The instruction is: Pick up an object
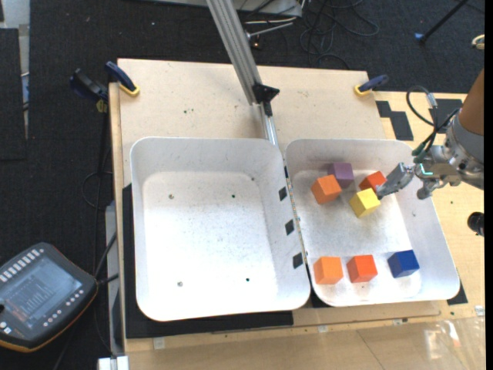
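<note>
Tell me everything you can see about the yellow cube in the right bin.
The yellow cube is a small, plain, solid-coloured block, looking like painted wood or foam. It lies turned at an angle in the upper part of the right bin, below a red cube and right of an orange cube. The gripper hangs close at its upper right; contact cannot be told.

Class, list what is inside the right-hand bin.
The right-hand bin holds seven blocks: three orange, one purple, red, yellow, blue. The end effector partly covers the red one.
</note>
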`<action>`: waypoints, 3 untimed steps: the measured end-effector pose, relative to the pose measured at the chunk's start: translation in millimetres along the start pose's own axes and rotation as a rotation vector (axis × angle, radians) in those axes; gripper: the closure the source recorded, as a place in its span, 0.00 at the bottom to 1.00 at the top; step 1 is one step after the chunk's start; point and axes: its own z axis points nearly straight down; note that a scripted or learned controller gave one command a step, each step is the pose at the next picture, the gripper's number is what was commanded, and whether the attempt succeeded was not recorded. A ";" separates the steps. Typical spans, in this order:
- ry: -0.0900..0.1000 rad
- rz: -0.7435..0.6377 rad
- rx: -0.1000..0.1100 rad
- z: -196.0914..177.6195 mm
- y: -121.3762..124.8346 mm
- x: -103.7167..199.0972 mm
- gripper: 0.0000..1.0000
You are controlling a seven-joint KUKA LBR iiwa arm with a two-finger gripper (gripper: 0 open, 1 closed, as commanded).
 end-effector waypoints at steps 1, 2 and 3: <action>-0.001 0.001 -0.004 -2.1 0.8 0.0 0.00; 0.000 0.003 0.001 52.2 -4.9 -8.7 0.00; 0.000 0.002 0.000 96.3 -9.2 -6.5 0.00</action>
